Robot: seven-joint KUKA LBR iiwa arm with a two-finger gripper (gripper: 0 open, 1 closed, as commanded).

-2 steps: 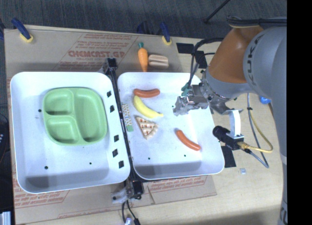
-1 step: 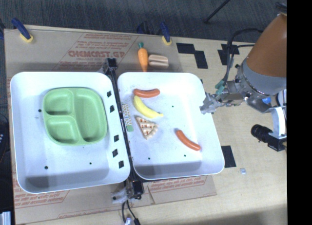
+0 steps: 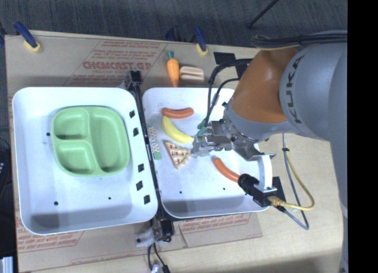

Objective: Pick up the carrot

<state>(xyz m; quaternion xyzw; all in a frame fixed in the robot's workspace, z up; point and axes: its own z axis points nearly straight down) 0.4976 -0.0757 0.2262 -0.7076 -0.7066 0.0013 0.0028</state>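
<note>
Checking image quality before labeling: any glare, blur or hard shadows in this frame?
Camera view: even, soft lighting; white right bin bright but not blown out; faint shadow under the gripper; mild softness overall; carrot, lying outside the bins, reads clearly.

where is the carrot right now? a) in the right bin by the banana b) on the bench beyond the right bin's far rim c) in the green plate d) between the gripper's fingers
b, the carrot lies on the cardboard outside the right bin, beside a small tan block.
</note>
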